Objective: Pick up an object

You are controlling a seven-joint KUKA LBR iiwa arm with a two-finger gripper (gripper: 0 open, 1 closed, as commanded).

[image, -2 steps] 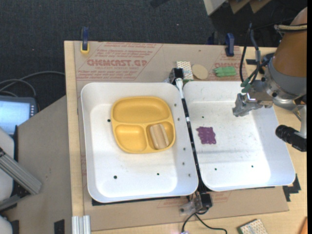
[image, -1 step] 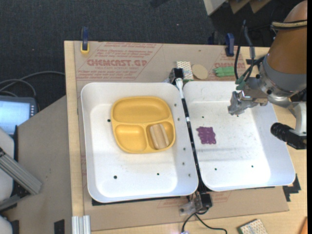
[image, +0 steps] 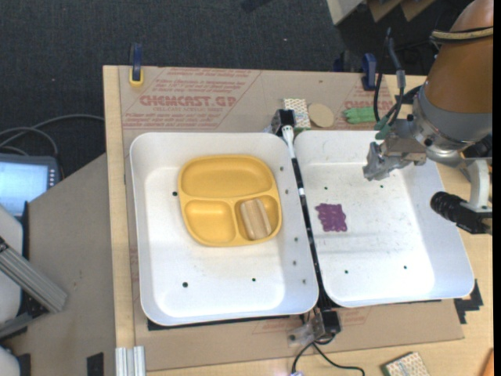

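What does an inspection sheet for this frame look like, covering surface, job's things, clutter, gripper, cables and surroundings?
Surface: wooden bench bearing a left bin and a right bin, side by side.
Job's things: purple object in the right bin; yellow divided tray in the left bin, a tan piece in its lower right compartment.
Clutter: tan disc and green item on the bench behind the bins.
Gripper: gripper over the right bin's far part, apart from the purple object.
Cables: black cable at the front edge.
Surroundings: dark floor.
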